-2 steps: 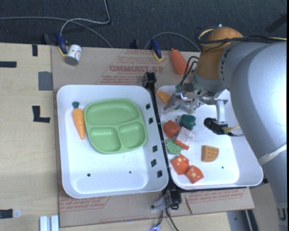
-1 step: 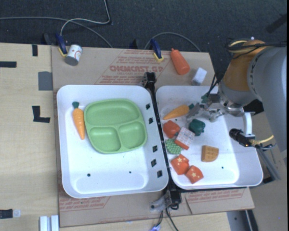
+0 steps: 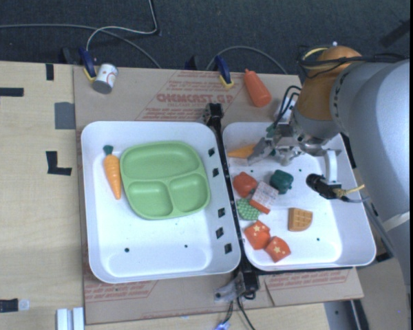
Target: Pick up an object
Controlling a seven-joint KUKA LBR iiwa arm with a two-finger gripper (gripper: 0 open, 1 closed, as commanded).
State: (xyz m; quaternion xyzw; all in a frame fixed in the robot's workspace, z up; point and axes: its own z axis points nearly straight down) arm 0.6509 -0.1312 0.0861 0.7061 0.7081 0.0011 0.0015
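Observation:
My gripper hovers over the back of the right bin. Its fingers are spread open with nothing between them. An orange wedge lies just left of the left fingertip. A dark green piece sits just in front of the gripper. Further forward lie a red piece, a pink and white card, a green checkered piece, a waffle and two red blocks.
The left bin holds a green divided plate and a toy carrot. Behind the bins, an orange bottle-shaped toy and a small can lie on the cardboard. The arm covers the right bin's right side.

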